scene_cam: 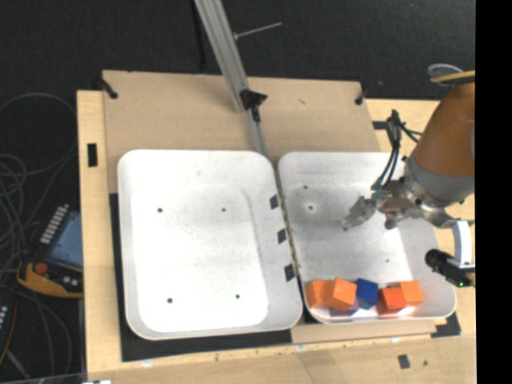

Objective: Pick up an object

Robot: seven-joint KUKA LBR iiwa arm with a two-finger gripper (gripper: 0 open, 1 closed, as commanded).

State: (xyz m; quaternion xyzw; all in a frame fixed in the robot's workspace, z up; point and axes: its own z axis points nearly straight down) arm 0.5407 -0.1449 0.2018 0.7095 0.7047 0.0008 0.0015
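Orange and blue blocks sit in a row along the near edge of the right bin [320, 174]: an orange block [332, 293] at the left, a blue block [366, 291] beside it, and another orange block [399, 296] at the right end (something purple peeks out beneath the first two, too small to identify). The gripper [360, 212] hangs over the middle of that bin, well apart from the blocks, nothing between its fingers; whether they are spread or closed cannot be told. The left bin [200, 238] lies alongside.

Wooden bench [184, 118], dark floor [96, 22]
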